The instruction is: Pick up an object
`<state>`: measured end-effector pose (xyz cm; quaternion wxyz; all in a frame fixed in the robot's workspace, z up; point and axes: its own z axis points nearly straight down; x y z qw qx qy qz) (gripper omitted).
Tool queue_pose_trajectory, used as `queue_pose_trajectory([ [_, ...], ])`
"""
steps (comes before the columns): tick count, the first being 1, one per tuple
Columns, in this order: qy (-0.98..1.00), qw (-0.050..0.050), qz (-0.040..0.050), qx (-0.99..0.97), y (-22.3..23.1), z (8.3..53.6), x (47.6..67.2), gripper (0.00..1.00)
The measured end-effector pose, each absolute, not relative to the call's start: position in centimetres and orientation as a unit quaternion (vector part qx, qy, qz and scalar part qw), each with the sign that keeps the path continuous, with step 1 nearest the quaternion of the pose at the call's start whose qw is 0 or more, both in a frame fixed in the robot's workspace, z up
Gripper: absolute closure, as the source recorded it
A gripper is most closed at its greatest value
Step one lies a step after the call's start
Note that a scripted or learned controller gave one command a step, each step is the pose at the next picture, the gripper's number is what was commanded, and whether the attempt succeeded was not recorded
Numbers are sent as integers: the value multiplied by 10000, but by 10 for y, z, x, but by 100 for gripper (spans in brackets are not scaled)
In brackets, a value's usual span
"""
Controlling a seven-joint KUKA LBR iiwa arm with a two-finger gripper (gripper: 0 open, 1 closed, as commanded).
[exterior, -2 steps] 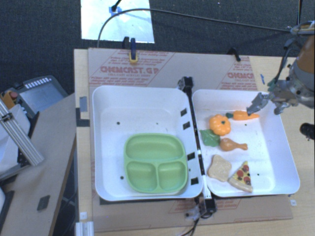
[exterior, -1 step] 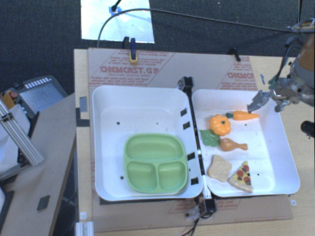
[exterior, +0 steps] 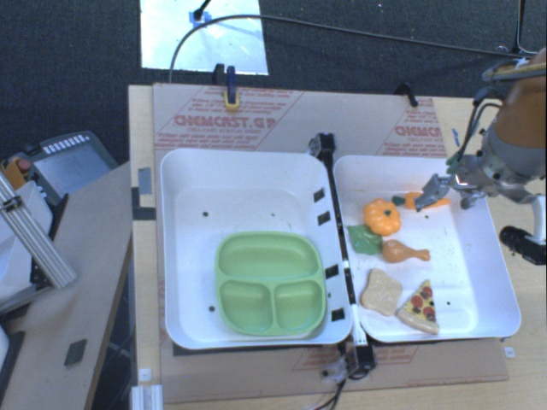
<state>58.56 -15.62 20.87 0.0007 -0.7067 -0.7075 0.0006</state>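
The right bin (exterior: 491, 254) holds several toy foods. An orange pumpkin (exterior: 382, 217) sits by a green leaf (exterior: 364, 241) and a brown drumstick (exterior: 405, 251). Closer to the front lie a bread slice (exterior: 381, 292) and a pizza slice (exterior: 419, 307). An orange carrot (exterior: 423, 201) lies near the back of that bin. My gripper (exterior: 455, 190) hovers at the bin's back right, open, its left finger just above the carrot's right end. Nothing sits between the fingers.
The left bin (exterior: 197, 195) holds a green divided plate (exterior: 272, 282) at its front. A black divider (exterior: 335, 229) runs between the bins. A grey device (exterior: 68, 165) and an aluminium rail (exterior: 34, 237) stand at the left.
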Motion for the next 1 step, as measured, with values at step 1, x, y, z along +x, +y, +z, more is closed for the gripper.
queue_pose_trajectory([
  [1, -7076, 3, 3, -7066, -154, 166, 581, 0],
])
